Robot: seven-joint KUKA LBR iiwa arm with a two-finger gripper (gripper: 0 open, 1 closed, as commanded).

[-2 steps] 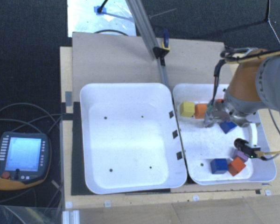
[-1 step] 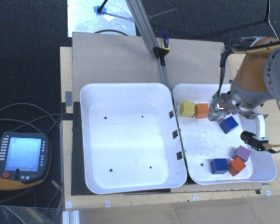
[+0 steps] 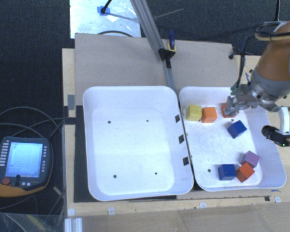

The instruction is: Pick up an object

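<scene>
The right bin holds several small blocks. A yellow block and an orange block sit side by side near its far left. Just right of them is a red-orange block, partly hidden under my gripper, which hangs low over it at the bin's far edge. A blue block lies a little nearer. At the near right, a purple block, another blue block and an orange block cluster together.
The left bin stands beside the right one, their walls touching along the middle. A slanted metal pole with a clamp rises behind the bins. A teach pendant lies on the floor at far left.
</scene>
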